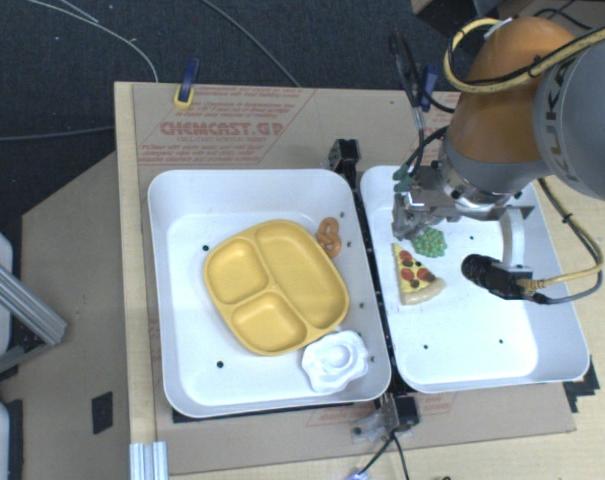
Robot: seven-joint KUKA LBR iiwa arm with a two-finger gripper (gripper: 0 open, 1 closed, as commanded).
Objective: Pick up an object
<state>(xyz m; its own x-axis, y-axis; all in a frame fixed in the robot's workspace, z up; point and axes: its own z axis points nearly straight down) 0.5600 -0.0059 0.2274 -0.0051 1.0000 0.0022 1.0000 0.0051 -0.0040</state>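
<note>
My gripper hangs over the upper left part of the right bin. Just below and right of it a small green leafy toy lies on the bin floor, touching or nearly touching the gripper's tip. A pizza slice toy with red dots lies just below the green toy, near the bin's left wall. The grey arm with its orange band comes in from the upper right and hides the bin's top edge.
The left bin holds a yellow divided plate in its middle, a small brown pretzel at the plate's upper right, and a white crumpled object at the lower right. Black clips sit between the bins.
</note>
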